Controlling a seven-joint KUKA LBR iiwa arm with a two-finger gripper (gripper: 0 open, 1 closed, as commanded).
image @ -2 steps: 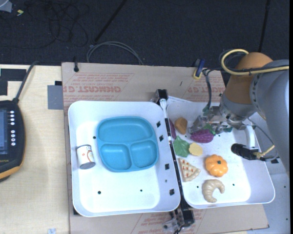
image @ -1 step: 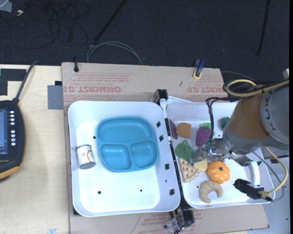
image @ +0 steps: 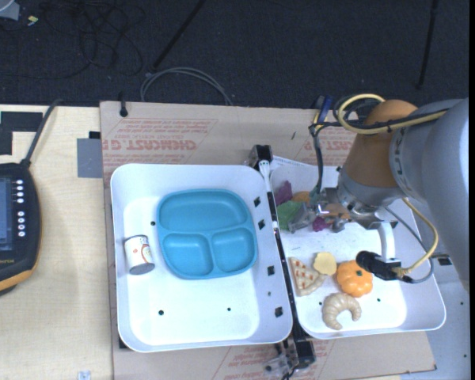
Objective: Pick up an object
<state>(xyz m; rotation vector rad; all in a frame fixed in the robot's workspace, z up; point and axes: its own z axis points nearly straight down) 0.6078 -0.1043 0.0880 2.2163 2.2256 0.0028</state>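
Cardboard (image: pixel 182 137) printed CHEWCHEZ upside down, can (image: pixel 138 254) labelled

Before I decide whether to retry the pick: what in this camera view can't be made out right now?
- Gripper: it sits low over the right bin, its fingers lost in clutter and cables, so open or shut cannot be read.
- Purple and green items by the gripper: partly covered by it, too blurred to identify.
- Small cup in the left bin: its printing is too small to read.
- Arm: cut off by the right edge.
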